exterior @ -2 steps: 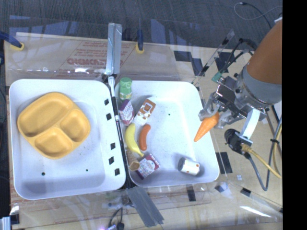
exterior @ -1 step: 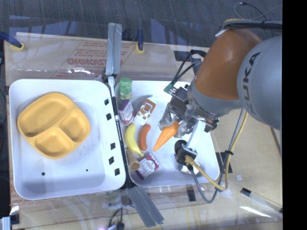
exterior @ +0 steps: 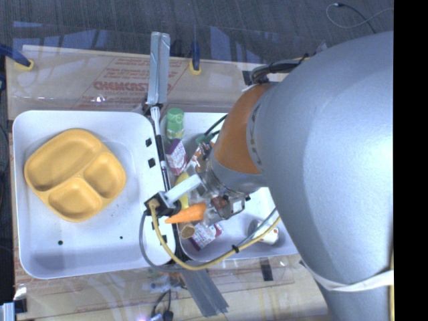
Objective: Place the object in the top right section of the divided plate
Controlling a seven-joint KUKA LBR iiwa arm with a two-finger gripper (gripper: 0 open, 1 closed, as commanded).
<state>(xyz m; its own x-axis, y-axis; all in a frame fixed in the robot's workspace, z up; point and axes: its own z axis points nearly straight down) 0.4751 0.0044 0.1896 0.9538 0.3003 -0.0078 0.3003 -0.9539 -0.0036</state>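
Arm [exterior: 321, 159]: I see it come in from the right and cover most of the right bin. It is bent down steeply, with the orange band [exterior: 234, 139] just above the wrist, and the wrist leans toward the wall between the bins.

Left bin [exterior: 40, 246]: it holds the yellow plate and little else.

Right bin [exterior: 287, 243]: it is crowded. A green-capped bottle [exterior: 174, 129] lies near its top left corner, and some packets sit under the wrist.

Plate [exterior: 75, 172]: it lies in the upper left of the left bin, well apart from the gripper. It has three sections. The one I judge as top right is at the side nearest to the dividing wall.

Gripper [exterior: 194, 209]: it is low, over the left edge of the right bin. I cannot tell how the pincer stands, because the wrist hides it.

Carrot [exterior: 187, 214]: an orange carrot lies just beside the gripper tip, pointing left. I take it as the object, but I cannot confirm that it is held.

Step in hand: I judge this is the pick. I would confirm a firm hold first, then lift straight up above the wall before moving left, so nothing catches the cable [exterior: 144, 236].
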